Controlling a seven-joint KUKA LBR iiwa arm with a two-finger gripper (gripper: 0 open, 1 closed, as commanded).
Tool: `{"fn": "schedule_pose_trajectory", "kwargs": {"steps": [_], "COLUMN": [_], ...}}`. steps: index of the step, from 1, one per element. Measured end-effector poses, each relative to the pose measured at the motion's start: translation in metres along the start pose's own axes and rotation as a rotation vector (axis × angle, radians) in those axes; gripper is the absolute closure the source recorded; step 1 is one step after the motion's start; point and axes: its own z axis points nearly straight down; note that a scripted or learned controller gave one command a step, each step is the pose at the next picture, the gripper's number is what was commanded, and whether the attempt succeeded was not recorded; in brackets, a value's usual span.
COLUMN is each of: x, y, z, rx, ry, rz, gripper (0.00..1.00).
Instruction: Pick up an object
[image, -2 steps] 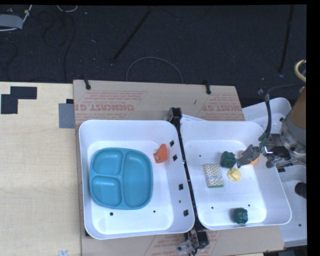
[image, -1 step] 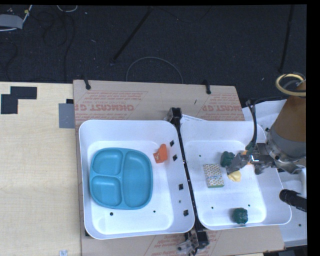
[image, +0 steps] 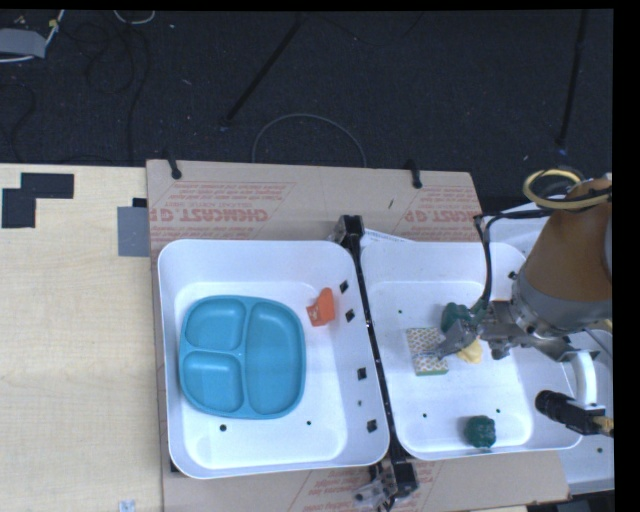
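The gripper (image: 458, 335) is seen low inside the right bin (image: 400, 420), at the end of the grey arm (image: 565, 270) that reaches in from the right. Whether it is parted or closed cannot be told, since its tip is a dark teal blur merged with the things beneath it. Directly under and just left of the gripper, a small patterned square sponge (image: 426, 350) lies flat on the bin floor, and a yellow object (image: 470, 350) is seen touching or just beside the gripper on its right; no object can be confirmed as held. A dark green lump (image: 480, 431) rests below the gripper, well apart, near the bin's front wall. Far to the gripper's left, in the left bin (image: 190, 265), a blue divided plate (image: 243, 356) lies flat, and a small orange object (image: 321, 307) sits just beside the plate's upper right corner.
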Motion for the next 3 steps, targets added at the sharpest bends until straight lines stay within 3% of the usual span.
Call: {"fn": "schedule_pose_trajectory", "kwargs": {"steps": [1, 2, 3], "x": [0.003, 0.001, -0.002], "y": [0.008, 0.008, 0.013], "z": [0.059, 0.046, 0.003], "rx": [0.000, -0.002, -0.008], "ry": [0.000, 0.000, -0.002], "rz": [0.001, 0.009, 0.002], "gripper": [0.00, 1.00, 1.00]}}
